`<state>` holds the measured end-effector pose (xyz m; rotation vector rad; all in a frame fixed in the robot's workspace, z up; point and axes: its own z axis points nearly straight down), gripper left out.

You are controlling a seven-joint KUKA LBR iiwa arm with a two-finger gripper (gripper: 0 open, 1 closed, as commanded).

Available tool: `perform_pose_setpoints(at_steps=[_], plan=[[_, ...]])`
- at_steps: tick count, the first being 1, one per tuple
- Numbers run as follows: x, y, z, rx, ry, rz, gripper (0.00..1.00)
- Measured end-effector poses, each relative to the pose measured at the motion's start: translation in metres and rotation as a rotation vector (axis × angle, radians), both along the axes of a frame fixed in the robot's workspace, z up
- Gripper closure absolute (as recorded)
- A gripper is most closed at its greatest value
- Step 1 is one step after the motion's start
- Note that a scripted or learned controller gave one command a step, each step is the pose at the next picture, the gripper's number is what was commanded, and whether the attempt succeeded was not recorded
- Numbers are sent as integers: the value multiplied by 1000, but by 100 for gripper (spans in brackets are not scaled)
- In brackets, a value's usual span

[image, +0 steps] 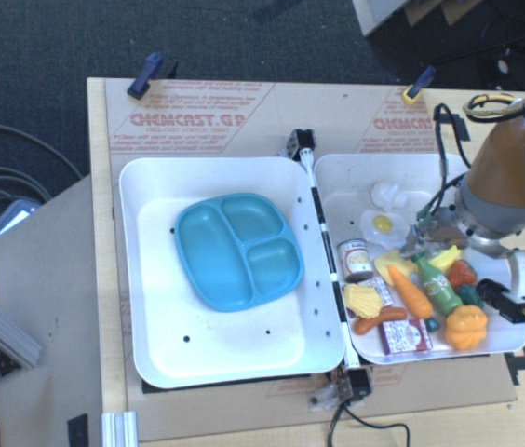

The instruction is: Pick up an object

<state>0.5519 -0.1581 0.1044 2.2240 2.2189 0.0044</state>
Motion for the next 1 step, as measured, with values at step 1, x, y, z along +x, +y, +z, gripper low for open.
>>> perform_pose_setpoints(at_steps=[1], plan=[[-31, 22, 115, -2, 2, 3, 100]])
